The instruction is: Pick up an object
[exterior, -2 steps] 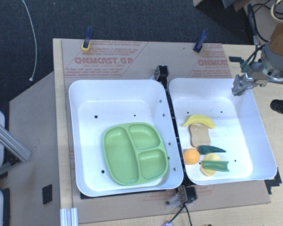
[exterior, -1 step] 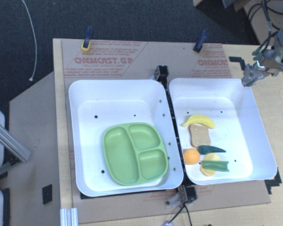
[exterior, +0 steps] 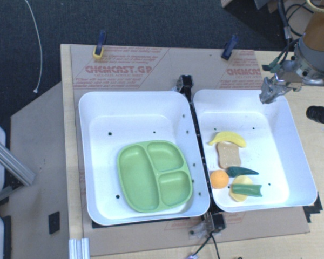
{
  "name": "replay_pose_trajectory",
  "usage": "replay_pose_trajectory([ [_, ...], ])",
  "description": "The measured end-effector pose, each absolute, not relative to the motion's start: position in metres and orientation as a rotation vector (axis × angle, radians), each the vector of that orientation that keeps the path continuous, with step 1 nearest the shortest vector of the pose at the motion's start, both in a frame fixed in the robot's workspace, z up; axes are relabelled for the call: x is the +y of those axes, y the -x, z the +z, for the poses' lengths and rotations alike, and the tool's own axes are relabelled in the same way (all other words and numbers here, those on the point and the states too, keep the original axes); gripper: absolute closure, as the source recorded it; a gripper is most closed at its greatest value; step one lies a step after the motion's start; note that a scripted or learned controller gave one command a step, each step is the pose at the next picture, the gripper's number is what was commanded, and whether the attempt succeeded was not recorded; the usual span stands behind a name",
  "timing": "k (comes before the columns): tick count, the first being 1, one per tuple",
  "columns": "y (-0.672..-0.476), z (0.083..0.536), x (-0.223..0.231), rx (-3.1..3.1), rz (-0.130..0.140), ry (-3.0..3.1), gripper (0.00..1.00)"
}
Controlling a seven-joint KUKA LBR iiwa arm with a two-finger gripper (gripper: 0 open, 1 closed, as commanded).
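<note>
Approach stage, nothing lifted yet. Two-finger metal gripper (exterior: 269, 92) poised over the back rim of the right-hand shallow white bin (exterior: 297, 144), well apart from the toy food; grip state impossible to tell. Candidates clustered low in that bin: yellow plastic banana (exterior: 228, 139), tan bread slice (exterior: 229, 155), small orange ball (exterior: 219, 179). Next: down and forward onto one piece. "CHEMCAST GP" legible in red on the brown board (exterior: 119, 68).
</note>
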State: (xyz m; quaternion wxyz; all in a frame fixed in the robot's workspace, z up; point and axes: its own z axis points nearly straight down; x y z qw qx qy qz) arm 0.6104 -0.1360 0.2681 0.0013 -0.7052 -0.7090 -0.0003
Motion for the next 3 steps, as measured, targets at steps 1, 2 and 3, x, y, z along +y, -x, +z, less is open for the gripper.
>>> replay_pose_trajectory([
  [1,-0.596,0.254,-0.077,-2.224,0.001,2.212,1.0],
  [2,-0.589,0.257,-0.029,-2.225,0.0,2.213,1.0],
  [3,-0.575,0.259,0.022,-2.225,0.0,2.212,1.0],
])
